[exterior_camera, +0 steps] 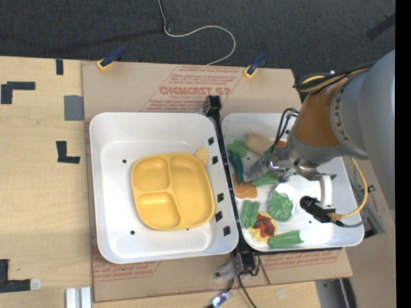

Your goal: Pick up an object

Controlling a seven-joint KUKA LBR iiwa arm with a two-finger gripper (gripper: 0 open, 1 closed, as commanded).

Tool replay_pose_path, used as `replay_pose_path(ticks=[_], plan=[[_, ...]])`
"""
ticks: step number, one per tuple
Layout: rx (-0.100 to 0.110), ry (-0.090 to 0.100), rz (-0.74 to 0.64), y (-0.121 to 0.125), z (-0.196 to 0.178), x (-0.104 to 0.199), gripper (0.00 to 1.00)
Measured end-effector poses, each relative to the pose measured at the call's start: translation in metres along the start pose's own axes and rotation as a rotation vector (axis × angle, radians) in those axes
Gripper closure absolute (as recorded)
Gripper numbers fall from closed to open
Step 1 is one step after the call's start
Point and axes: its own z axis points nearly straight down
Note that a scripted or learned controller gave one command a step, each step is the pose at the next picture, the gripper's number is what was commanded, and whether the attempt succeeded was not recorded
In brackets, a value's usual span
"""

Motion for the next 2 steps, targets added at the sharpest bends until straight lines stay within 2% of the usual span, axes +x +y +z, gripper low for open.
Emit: replay_pose_path(ticks=[1,2], plan=[[0.0,0.0,-0.001,0.0,-0.01,0.001,1.0],[-0.003,0.001,0.002,-0.009,-0.058,-0.004,1.0]])
